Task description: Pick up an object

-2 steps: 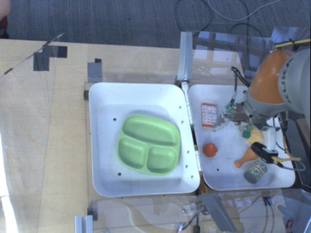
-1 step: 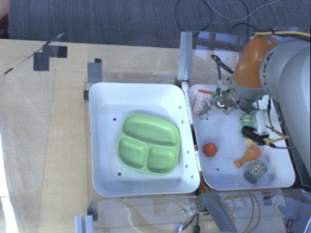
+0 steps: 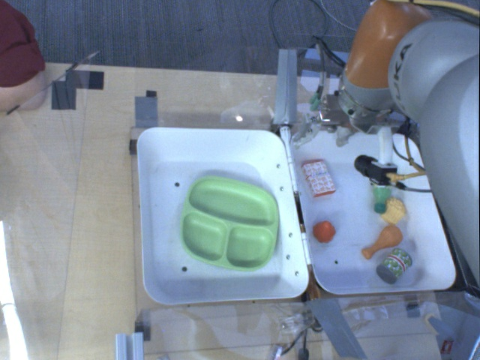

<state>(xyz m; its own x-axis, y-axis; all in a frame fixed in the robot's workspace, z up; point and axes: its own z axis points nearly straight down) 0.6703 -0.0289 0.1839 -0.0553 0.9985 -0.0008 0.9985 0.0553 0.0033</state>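
Gripper [image 3: 328,126] nr carton [image 3: 318,178], tomato [image 3: 323,232]; tray [image 3: 229,222] apart.

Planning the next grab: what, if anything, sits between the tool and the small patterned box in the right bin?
Nothing visible does. The tool hovers at the right bin's far edge, and the patterned box lies just nearer the camera, with bare white floor between. The orange ball sits beyond the box.

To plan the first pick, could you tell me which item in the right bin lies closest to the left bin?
The patterned red-and-white box, next to the divider; the orange ball sits slightly farther right, the others farther still.
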